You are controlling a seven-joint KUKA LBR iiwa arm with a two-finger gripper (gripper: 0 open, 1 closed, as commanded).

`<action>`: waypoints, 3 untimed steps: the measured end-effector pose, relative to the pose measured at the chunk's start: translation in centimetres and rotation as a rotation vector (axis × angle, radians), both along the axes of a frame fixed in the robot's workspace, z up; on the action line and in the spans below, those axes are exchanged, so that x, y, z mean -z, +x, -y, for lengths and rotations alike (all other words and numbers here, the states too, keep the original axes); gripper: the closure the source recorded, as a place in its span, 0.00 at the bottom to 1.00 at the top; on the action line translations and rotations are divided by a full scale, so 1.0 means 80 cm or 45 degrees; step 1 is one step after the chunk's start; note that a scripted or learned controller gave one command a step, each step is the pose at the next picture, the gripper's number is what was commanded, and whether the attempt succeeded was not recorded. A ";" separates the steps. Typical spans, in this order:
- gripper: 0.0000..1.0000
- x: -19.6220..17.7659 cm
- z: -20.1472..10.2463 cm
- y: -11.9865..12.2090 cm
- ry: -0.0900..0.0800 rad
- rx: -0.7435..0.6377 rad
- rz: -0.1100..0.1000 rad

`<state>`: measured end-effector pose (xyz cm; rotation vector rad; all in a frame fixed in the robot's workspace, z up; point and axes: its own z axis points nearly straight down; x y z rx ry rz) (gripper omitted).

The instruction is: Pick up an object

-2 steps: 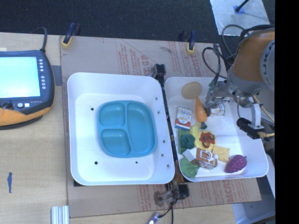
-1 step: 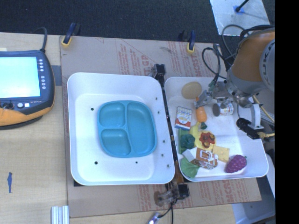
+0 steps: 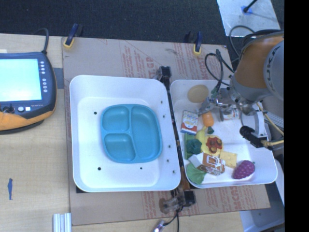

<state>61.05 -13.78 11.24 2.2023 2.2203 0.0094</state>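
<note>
We are hovering the hand over the right bin, near the orange ball; its opening we cannot tell. Next, we are needing a precise descent.

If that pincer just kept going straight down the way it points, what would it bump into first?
Probably the small orange toy, just under the pincer in the right bin. From this one slanted view, depth is uncertain; it might meet the bin floor beside it.

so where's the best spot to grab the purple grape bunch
Probably across the middle of the purple grape bunch, coming straight down from above. It lies flat near the right bin's front corner, with bare floor behind it. The yellow piece sits close on its left, so spanning it front to back looks safer.
</note>
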 end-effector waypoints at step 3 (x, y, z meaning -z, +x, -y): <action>1.00 -0.100 -0.133 -0.039 0.008 0.003 -0.020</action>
